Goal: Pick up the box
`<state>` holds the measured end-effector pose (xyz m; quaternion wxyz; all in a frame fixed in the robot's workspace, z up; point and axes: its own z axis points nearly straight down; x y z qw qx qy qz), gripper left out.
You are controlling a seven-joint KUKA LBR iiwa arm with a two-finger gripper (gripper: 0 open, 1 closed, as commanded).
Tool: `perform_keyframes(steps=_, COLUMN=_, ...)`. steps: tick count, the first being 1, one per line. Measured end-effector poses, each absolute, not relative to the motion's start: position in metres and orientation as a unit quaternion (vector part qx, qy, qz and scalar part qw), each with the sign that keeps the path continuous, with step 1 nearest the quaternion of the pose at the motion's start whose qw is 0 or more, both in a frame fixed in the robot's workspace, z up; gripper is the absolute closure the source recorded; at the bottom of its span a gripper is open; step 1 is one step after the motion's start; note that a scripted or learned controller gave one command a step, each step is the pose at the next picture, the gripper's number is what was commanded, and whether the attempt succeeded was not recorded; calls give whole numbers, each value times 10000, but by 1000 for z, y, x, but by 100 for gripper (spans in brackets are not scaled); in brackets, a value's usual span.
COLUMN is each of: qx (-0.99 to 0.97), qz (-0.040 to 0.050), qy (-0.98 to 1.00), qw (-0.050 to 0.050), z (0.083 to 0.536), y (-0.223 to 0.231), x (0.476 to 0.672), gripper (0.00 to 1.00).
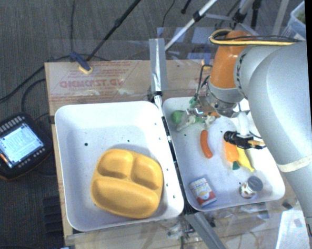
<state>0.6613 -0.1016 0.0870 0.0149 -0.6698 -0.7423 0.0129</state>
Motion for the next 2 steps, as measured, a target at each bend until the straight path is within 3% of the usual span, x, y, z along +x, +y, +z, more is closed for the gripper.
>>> perform_keyframes(steps=1, qx=-6569, qz=17, qy=-7540, qw=1, z=111, y=-101, x=607, gripper=0)
perform_keyframes(steps=2, qx=-6369, qz=100, qy=-7708, qw=145, z=86, y=-106, x=662, gripper=0)
